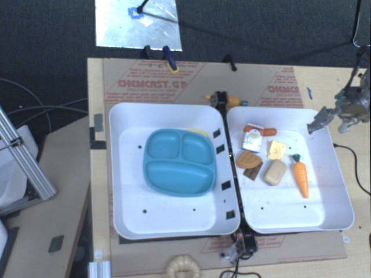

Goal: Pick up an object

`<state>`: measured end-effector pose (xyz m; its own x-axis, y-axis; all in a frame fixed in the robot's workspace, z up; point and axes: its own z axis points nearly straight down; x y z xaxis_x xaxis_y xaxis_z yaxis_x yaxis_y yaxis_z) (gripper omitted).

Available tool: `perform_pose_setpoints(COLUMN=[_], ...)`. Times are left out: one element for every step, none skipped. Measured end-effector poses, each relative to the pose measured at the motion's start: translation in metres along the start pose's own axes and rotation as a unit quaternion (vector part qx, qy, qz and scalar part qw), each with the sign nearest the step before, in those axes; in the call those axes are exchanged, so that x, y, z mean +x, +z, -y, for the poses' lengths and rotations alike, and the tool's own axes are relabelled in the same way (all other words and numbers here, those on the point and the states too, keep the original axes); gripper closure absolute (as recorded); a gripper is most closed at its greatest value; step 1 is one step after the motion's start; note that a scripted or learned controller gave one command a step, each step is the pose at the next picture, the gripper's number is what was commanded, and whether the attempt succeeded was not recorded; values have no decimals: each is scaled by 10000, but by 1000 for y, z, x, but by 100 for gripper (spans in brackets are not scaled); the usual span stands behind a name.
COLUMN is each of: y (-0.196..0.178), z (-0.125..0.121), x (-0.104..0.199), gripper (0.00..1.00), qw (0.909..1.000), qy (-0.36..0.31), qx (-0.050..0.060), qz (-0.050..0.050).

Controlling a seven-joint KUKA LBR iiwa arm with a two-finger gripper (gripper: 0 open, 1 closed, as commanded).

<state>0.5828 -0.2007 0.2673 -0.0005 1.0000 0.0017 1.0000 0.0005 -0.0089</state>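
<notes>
The right bin [324, 207] holds several toy foods: a white carton [253, 138] with a red sausage piece [269, 132] beside it, a yellow cheese wedge [277, 150], a brown cookie [248, 158] over a dark chocolate piece [253, 173], a beige roll [275, 172] and an orange carrot [300, 179]. My gripper [333, 122] hangs over the bin's far right corner, up and to the right of the carrot. Its fingers stand apart, open, with nothing between them.
In the left bin [124, 155] lies a blue divided plate [178, 161], with a yellow item [199, 132] peeking out behind it. An orange object [232, 101] sits behind the black divider between the bins. A metal sheet [137, 16] lies at the back.
</notes>
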Motion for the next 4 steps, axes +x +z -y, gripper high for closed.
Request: perform_pose_setpoints(y=[-6, 44, 106, 151], z=[-2, -12, -17, -13], x=[1, 5, 7, 0], gripper=[0, 0, 0, 0], qw=[10000, 10000, 10000, 10000], qy=[-15, -32, -12, -4], qx=[-52, -39, -33, -40], qz=[11, 8, 6, 10])
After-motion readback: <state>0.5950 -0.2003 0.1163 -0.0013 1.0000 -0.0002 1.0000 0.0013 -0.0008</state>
